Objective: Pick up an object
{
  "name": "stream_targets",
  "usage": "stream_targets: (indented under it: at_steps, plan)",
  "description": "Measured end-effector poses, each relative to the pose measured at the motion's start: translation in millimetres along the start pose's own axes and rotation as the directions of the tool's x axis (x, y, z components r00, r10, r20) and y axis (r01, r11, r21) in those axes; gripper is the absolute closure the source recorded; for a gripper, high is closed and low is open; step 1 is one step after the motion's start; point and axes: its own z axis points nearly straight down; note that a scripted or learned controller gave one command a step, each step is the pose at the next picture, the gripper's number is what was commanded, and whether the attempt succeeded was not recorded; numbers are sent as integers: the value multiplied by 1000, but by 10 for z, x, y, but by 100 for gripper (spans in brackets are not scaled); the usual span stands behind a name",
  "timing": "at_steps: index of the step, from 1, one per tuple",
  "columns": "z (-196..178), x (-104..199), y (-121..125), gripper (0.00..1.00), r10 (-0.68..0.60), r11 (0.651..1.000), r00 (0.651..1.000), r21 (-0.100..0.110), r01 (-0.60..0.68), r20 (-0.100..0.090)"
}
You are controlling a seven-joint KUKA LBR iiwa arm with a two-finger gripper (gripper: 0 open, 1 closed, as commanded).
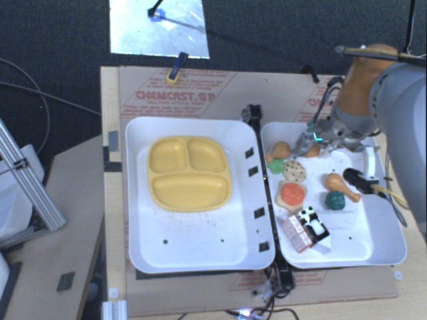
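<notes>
Small carton [303,230] nearest in right bin [373,245], tool [313,141] partly hidden under wrist, its grip state unclear, yellow tray [189,173] left.

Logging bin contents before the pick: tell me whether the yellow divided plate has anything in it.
Empty. The yellow divided plate lies flat in the left bin, and all three compartments show bare yellow surface.
</notes>
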Motion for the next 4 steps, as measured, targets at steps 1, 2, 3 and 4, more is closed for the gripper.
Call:
stream_targets:
  at_steps: [1,2,3,4]
  plan:
    - [14,445,-760,0,0,1000,1000,2,0,-3]
    - [-6,-347,-422,0,6,1000,1000,-10,-6,5]
    - [-1,-687,58,0,-6,1000,1000,10,6,-4]
    - [-5,-688,-741,0,5,1000,1000,-4,-5,0]
